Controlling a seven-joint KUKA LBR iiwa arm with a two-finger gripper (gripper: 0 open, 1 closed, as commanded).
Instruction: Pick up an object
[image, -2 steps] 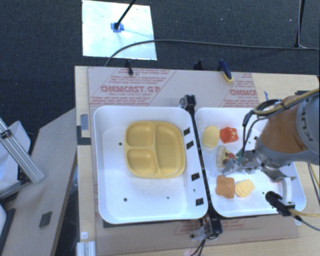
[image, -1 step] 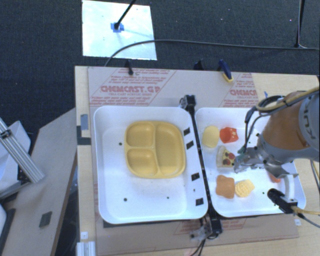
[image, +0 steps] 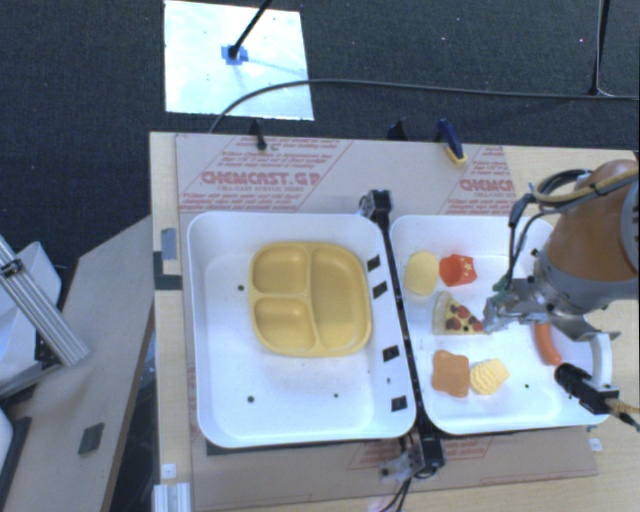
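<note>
The right bin holds several toy foods. A pale yellow round piece and a red piece lie at its back left. A pizza slice lies in the middle. An orange-brown piece and a ridged yellow piece sit toward the front. An orange sausage-like piece lies to the right, partly under the arm. My gripper is low in this bin, right at the pizza slice's right edge. Nothing is lifted.
The left bin carries a yellow divided plate. A black-clipped divider runs between the bins. The grey and orange arm covers the right bin's right side. A cable trails over the back of the bench.
</note>
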